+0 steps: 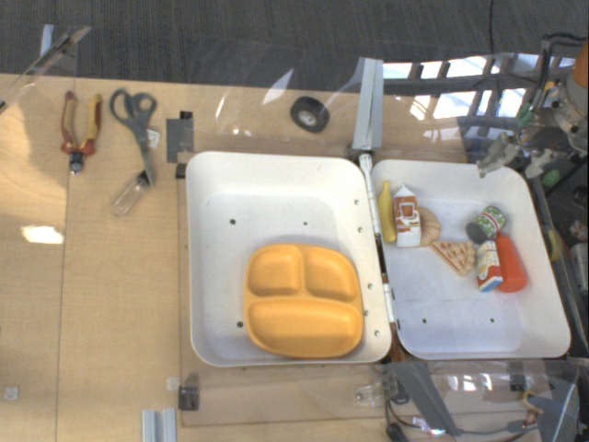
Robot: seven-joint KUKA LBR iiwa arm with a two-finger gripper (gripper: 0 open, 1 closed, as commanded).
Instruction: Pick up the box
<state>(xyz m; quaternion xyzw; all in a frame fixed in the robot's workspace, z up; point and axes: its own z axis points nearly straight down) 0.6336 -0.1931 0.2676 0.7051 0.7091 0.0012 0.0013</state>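
Note:
The box (406,215) is a small white carton with a red-brown print. It lies in the right bin (479,330), close to that bin's left wall and toward the back. My gripper (504,154) hangs over the back right corner of the same bin, well to the right of the box and apart from it. It is dark and partly lost against the metal frame behind it. Nothing shows in its grasp.
Beside the box lie a yellow piece (387,215), a tan wedge (455,254), a green-labelled can (489,222) and a red bottle (502,265). The left bin (216,247) holds an orange compartment tray (303,299). Pliers (77,127), scissors (136,122) and a tape roll (310,113) lie on the bench.

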